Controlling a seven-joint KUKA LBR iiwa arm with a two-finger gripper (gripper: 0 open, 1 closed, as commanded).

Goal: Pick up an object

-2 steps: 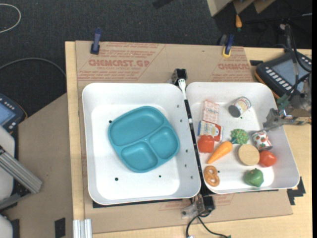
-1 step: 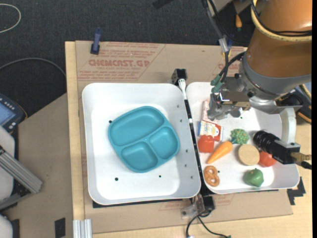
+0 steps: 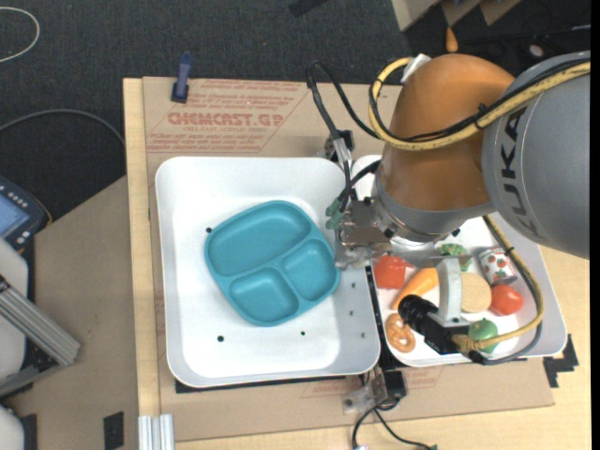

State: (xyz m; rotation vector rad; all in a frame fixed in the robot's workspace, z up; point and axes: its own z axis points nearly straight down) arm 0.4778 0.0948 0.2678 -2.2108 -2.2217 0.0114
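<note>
Two shallow white plastic bins; one teal three-compartment plastic plate; several small toy foods, partly hidden, uncountable.

A robotics lab, by the look of it: two shallow white bins sit on a cardboard-topped bench; a grey and orange industrial arm trails cables over them; dark carpet and an aluminium frame surround it.
</note>
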